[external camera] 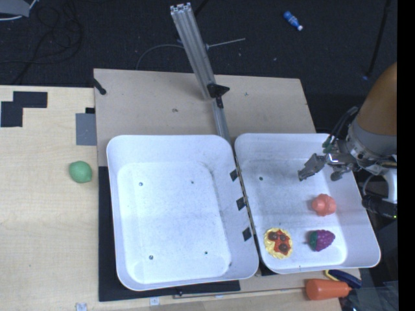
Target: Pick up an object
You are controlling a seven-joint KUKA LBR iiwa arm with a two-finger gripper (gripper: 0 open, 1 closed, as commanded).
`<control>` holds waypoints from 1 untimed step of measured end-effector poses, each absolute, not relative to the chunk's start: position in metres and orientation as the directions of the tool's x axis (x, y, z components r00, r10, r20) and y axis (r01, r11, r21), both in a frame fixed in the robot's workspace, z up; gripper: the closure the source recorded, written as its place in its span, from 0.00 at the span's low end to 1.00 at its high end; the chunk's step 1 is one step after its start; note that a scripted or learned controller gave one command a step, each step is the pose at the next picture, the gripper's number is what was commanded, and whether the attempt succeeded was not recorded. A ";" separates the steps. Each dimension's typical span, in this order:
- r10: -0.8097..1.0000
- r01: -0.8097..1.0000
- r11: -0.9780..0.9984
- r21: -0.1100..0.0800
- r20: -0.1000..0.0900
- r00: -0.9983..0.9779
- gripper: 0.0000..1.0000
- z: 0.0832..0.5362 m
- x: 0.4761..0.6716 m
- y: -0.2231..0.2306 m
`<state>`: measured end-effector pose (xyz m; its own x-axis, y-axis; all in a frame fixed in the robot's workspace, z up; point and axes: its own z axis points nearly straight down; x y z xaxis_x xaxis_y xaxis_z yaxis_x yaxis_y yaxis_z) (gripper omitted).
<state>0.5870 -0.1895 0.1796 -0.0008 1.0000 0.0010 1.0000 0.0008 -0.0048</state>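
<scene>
1. The task names no particular object; the nearest candidate is the peach (pixel 323 204), lying in the right bin (pixel 279 154) just below the gripper (pixel 319 167).
2. Two more objects share that bin: the grapes (pixel 321 240), just below the peach, and a yellow pizza toy (pixel 279 243), below and left of the peach, close to the bin's front wall.
3. The gripper hovers over the upper right part of the right bin, above and slightly left of the peach, apart from it. One dark finger juts out to the left; the jaws seem spread and nothing sits between them, so they hold nothing.
4. Step in hand, as I judge it: the approach. No object is grasped yet. The next move calls for shifting the jaws toward the peach, lining them up over it, descending and closing around it. Being round, it could roll away from a poorly centred pinch.
5. Count in the right bin: three objects, one of each kind.
6. The left bin (pixel 168 144), left of the peach across the shared wall, is the second of two bins.
7. Outside the bins: one green ball (pixel 80 172) on the surface far left of the peach, and one carrot (pixel 326 288) below the right bin's front edge.
</scene>
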 end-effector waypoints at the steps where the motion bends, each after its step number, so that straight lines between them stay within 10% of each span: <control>1: 1.000 1.000 0.001 -0.004 0.001 -0.001 0.00 0.137 0.585 -0.188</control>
<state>0.5850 -0.1876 0.1369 -0.0008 1.0000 0.0009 1.0000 0.0008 -0.0040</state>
